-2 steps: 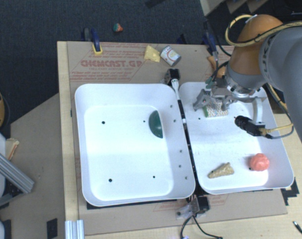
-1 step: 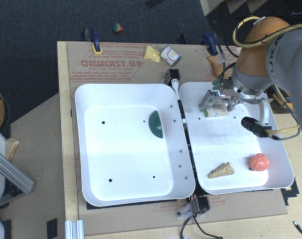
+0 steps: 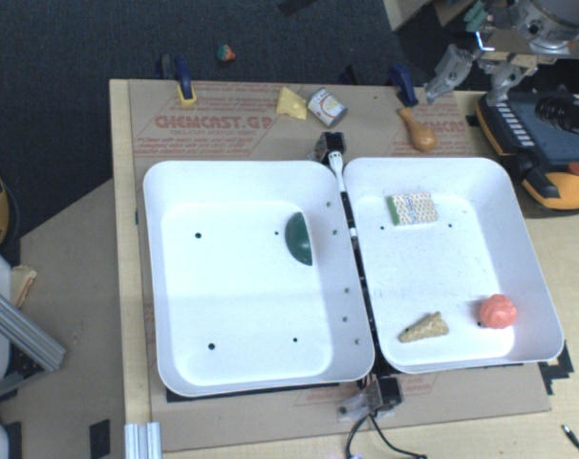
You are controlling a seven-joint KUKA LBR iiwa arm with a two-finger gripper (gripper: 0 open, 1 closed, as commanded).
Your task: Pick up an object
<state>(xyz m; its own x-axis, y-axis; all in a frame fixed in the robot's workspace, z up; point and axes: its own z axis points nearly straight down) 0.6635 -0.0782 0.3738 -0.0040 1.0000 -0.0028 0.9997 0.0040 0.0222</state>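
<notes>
White left bin (image 3: 175,256) holds a dark green piece (image 3: 298,238) near its right wall; the right bin (image 3: 519,247) carries a speckled sponge (image 3: 412,208), a tan wedge (image 3: 424,328) and a pink ball (image 3: 498,312) — well apart. Above the tabletop's (image 3: 232,122) far right corner, the claw (image 3: 473,68) hangs spread, pinching nothing.

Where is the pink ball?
The pink ball sits in the right bin, near its front right corner, just right of the tan wedge.
</notes>
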